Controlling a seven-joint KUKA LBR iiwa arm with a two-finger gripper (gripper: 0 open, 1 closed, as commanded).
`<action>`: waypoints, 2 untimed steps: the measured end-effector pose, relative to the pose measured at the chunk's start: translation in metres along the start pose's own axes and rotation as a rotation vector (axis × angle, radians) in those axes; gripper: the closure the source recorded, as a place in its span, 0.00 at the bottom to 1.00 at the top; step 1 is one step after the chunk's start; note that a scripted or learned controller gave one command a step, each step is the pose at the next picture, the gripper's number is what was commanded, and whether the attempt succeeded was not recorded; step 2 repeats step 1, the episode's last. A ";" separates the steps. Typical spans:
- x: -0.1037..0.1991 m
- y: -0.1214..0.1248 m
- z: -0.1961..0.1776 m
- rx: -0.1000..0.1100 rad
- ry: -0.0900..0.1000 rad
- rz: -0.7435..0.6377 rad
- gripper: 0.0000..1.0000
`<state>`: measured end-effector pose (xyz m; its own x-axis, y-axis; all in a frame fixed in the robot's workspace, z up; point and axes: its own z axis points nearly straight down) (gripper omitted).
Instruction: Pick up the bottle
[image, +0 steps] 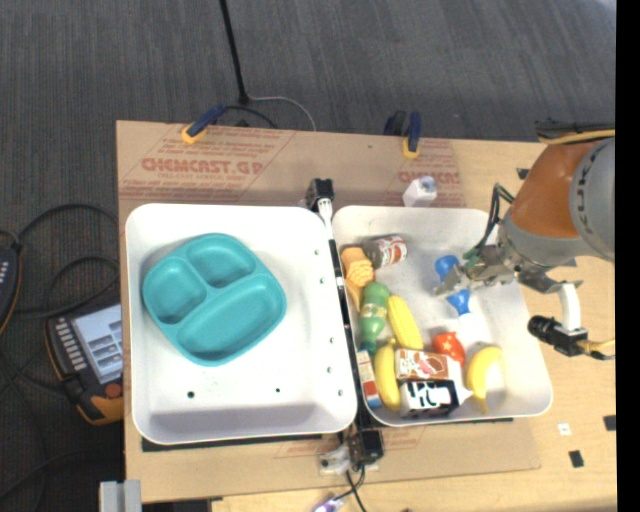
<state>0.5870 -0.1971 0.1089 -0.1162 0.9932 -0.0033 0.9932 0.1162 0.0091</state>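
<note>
1. The small bottle with a red label and a shiny body (386, 250) lies on its side in the right white bin (535, 395), near the bin's top wall.
2. Just left of the bottle sits an orange toy shaped like a corn cob (355, 268), close to the wall between the bins.
3. Below them is a green toy vegetable (374, 310), with a yellow banana (404, 325) beside it on the right.
4. Lower down are a brown and white carton (424, 382), a red toy (448, 346) and another yellow fruit (484, 371).
5. The gripper (452, 284) with blue fingertips hangs over the right side of the same bin, apart from the bottle. Its fingers are spread open and hold nothing.
6. The grey arm with its orange band (550, 195) comes in from the right.
7. The left white bin (230, 410) holds a teal plastic plate with three sections (212, 298).
8. Both bins rest on a brown board (200, 160).
</note>
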 end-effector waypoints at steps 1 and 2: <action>0.047 -0.061 -0.086 0.010 0.002 0.249 1.00; 0.047 -0.061 -0.086 0.010 0.002 0.249 1.00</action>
